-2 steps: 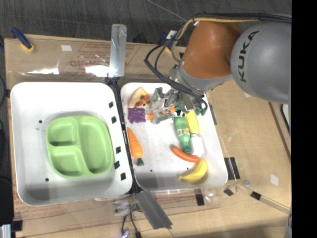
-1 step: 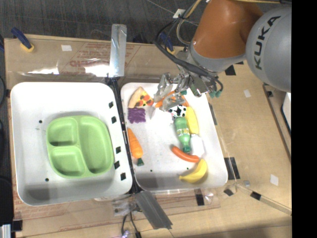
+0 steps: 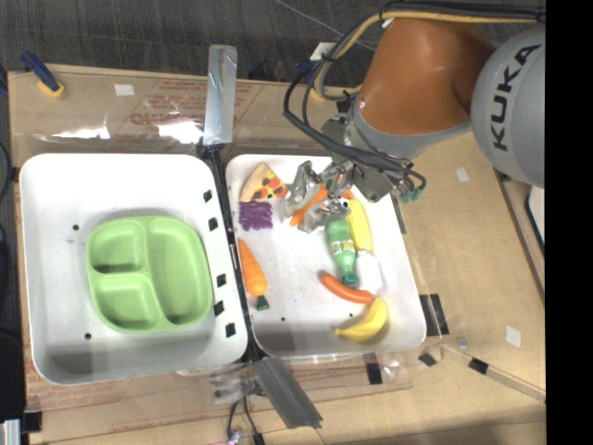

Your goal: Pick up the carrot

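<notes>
The gripper (image 3: 313, 200) is held low over clutter, well apart from the carrot (image 3: 252, 269). The carrot is laid along the bin (image 3: 398, 327) wall, so access is judged tight. Whether the gripper is open cannot be told.

A glossy orange shell (image 3: 412, 72) is seen on the arm's wrist, beside smooth grey casing (image 3: 514, 100). The gripper (image 3: 320, 197) looks like bare, shiny metal. Both bins look like smooth white plastic with a dull sheen: the left bin (image 3: 46, 248) at 9 o'clock, the right bin (image 3: 296, 286) at 3 o'clock of it. The green divided plate (image 3: 148, 272) appears to be matt plastic. The carrot (image 3: 252, 269), banana (image 3: 366, 323) and pizza slice (image 3: 262, 184) look like smooth moulded plastic. The bench (image 3: 482, 276) appears as matt board, with clear glossy tape (image 3: 139, 123) at 11 o'clock.
</notes>
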Available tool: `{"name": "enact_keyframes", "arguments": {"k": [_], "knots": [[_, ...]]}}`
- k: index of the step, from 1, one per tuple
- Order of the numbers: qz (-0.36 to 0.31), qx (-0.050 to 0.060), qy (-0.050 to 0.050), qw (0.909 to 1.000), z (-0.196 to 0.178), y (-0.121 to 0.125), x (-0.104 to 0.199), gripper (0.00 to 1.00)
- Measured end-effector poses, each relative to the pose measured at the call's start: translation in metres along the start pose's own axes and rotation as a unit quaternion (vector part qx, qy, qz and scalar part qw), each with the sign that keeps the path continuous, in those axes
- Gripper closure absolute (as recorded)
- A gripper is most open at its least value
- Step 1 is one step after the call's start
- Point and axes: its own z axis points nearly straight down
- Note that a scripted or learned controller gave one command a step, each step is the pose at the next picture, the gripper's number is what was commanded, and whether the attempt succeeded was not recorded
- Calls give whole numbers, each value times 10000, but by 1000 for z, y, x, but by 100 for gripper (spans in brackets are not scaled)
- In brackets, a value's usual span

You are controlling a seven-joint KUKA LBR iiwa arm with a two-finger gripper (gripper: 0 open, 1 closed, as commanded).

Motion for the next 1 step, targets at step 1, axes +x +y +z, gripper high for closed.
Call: {"name": "enact_keyframes", "arguments": {"k": [1], "knots": [[-668,-7,7,9978,38,-99,-2,100]]}}
